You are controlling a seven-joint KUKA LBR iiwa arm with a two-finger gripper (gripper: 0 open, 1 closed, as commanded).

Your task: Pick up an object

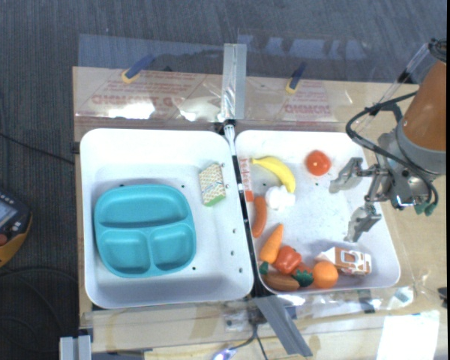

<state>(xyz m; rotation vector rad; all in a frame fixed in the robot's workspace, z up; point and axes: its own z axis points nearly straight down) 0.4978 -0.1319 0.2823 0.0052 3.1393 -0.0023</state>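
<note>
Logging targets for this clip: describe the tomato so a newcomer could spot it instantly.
Look in the right bin, toward its far edge. The tomato lies right of the banana, apart from it. It is the one small, round red thing there.

You get bright, even overhead light; glare whitens the plastic sheet (165,100) beyond the fingers (356,193), and detail is slightly soft.

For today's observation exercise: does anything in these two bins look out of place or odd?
One thing: a sponge lies alone in the left bin beside the blue tray, while the toy foods crowd the right bin.
</note>
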